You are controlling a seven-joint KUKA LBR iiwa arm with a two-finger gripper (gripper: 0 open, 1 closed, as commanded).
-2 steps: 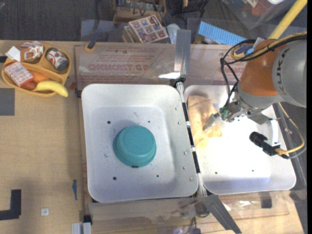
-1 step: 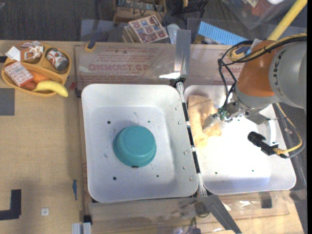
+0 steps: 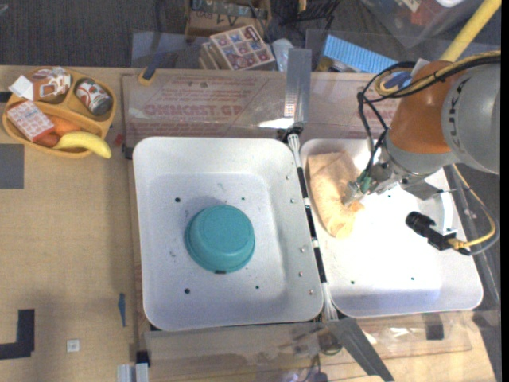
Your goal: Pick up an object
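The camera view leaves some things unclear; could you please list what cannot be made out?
- Gripper: fingertips too small and blurred against the tan object, camera view; contact unclear.
- Tan object: identity unclear, washed out by glare.
- Right bin: its upper right corner is hidden by the arm.

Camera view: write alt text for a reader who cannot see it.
A grey and orange robot arm lowers its gripper onto a tan, bread-like object in the right white bin. A teal bowl sits upside down in the left white bin.
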